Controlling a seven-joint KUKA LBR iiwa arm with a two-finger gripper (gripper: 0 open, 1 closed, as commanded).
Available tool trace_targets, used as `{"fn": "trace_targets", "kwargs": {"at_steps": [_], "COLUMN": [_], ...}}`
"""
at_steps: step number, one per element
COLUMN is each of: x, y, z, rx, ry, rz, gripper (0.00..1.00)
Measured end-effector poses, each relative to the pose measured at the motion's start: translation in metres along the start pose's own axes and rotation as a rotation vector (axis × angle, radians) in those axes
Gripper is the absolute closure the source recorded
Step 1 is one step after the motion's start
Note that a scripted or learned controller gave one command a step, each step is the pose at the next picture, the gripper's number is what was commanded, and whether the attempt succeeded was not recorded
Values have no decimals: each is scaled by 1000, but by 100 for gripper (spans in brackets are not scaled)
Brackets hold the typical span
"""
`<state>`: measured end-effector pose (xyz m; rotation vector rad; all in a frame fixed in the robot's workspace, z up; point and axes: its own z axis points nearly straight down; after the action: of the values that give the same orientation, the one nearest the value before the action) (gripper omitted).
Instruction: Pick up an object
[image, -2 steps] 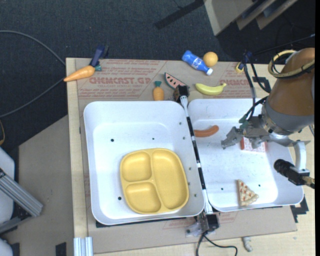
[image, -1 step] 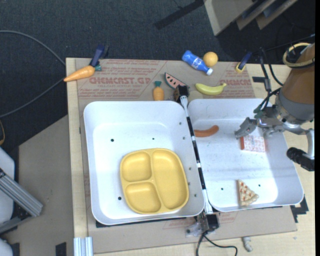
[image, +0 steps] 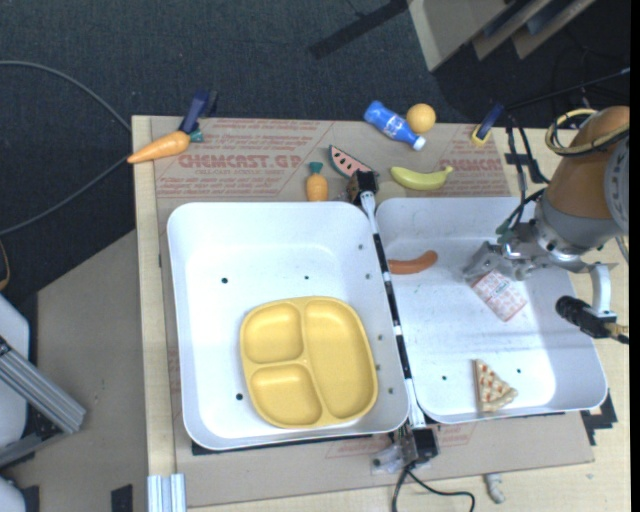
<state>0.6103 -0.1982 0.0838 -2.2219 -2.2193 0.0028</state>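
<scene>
Task object: a small, flat, crinkled packet (image: 499, 294), pale with reddish print, lying tilted in the right bin (image: 560, 390), toward its far right part.
Gripper (image: 497, 258): at the far edge of the packet, just above it; whether the fingers are open or closed cannot be told, nor whether they touch it.
Arm (image: 585, 205): grey, with an orange band, entering from the right.
Other contents, right bin: a slender orange-red sausage (image: 412, 263) near the far left wall; a triangular pizza slice (image: 492, 386) at the near side.
Left bin (image: 200, 300): a smooth yellow plastic plate (image: 306, 360) with three compartments.
Bench (image: 250, 150): printed cardboard, bearing beyond the bins a toy carrot (image: 158, 149), watermelon slice (image: 345, 160), blue bottle (image: 393, 124), orange ball (image: 421, 117) and banana (image: 420, 177).
Floor (image: 80, 60): dark carpet.
</scene>
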Motion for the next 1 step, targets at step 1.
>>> {"fn": "trace_targets", "kwargs": {"at_steps": [1], "x": [0], "y": [2], "z": [-12], "rx": [-7], "ry": [-2], "rz": [-1], "gripper": [100]}}
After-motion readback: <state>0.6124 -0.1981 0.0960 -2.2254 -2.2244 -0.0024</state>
